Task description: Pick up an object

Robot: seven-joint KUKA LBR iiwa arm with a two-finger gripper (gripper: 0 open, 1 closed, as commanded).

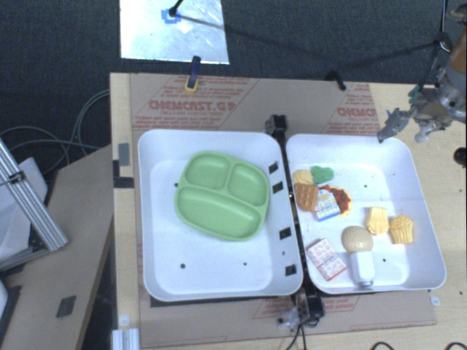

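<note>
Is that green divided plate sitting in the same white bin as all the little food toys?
No, the green divided plate lies alone in the left white bin, while the small food toys lie in the right white bin.

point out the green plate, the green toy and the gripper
green plate (pixel 221 195), camera view, its large front compartment
green toy (pixel 322 173), camera view, its middle
gripper (pixel 406 127), camera view, midway between its fingertips

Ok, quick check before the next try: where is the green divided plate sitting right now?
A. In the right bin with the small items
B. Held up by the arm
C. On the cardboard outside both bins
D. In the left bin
D: the green divided plate lies flat in the left bin, while the small items are in the right bin.
</note>
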